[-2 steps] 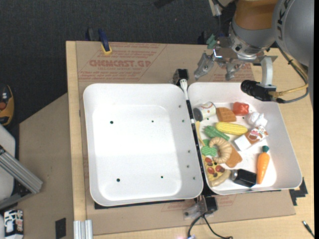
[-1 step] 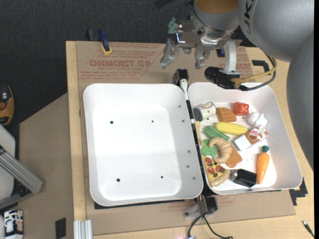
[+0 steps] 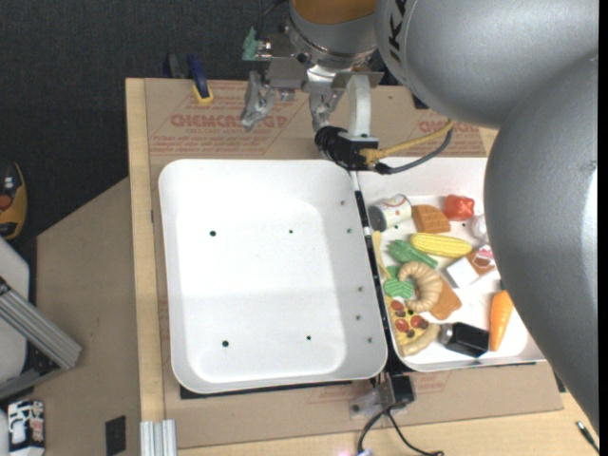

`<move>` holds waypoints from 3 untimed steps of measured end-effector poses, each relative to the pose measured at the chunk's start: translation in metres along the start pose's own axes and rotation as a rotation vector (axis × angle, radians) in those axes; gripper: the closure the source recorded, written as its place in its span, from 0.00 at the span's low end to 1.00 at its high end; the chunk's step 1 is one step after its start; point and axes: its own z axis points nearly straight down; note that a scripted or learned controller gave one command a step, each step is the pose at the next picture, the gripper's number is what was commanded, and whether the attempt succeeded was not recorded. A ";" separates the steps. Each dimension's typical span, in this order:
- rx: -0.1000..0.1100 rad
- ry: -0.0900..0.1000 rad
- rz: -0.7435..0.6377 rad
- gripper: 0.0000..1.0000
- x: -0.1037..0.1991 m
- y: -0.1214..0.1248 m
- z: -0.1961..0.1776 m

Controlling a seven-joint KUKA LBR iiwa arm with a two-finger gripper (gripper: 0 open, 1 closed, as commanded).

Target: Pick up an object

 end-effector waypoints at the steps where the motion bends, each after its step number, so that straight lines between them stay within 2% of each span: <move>1: 0.012 -0.004 0.005 0.00 0.046 0.013 0.070; 2: 0.004 -0.003 0.007 1.00 0.044 0.015 0.054; 3: -0.017 0.003 0.008 1.00 0.044 0.016 -0.134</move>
